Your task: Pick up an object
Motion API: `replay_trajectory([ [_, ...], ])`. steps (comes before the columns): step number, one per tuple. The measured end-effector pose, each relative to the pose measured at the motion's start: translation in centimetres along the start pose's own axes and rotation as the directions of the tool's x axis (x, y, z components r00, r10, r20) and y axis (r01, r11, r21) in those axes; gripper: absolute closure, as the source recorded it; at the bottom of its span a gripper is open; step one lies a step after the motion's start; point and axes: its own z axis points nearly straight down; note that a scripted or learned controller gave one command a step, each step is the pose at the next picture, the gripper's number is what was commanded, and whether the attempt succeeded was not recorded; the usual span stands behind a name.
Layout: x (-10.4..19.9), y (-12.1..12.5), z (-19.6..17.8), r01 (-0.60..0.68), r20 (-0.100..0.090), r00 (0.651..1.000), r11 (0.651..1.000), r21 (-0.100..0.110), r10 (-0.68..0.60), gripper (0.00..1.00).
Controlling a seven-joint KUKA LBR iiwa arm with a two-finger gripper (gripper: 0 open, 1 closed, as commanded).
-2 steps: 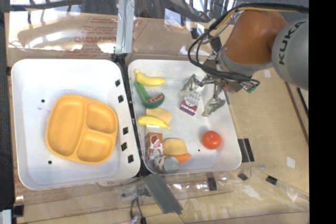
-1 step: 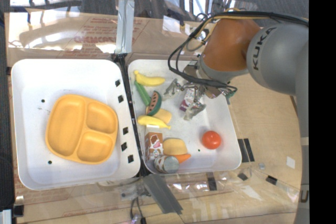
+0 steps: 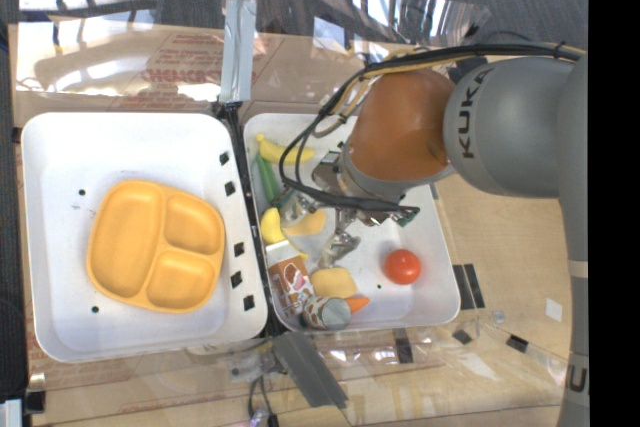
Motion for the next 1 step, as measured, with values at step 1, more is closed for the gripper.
replay_trajectory([
  [1, -0.18, -0.06, -1.08, 0.005, 0.002, 1.0, 1.0, 0.003, -0.005, 1.0],
])
